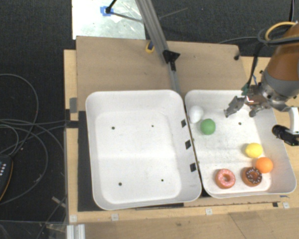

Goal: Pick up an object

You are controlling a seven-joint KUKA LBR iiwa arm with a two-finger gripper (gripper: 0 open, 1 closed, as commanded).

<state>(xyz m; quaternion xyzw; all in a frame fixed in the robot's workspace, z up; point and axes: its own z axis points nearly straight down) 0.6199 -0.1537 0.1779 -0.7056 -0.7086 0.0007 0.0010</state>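
Observation:
The right bin (pixel 224 133) holds a green ball (pixel 208 127), a white egg-shaped object (pixel 195 114), a yellow lemon (pixel 253 150), an orange fruit (pixel 264 165), a pink-iced donut (pixel 225 178) and a chocolate donut (pixel 252 176). My gripper (pixel 244 108) hangs over the far part of this bin, to the right of the green ball and apart from it. Its two dark fingers (pixel 233 106) are spread with nothing between them.
The left bin (pixel 139 148) lies beside the right one, joined by black clips. A grey pole (pixel 154 29) slants over the bench from the far side. Cables and a pendant lie on the floor at left.

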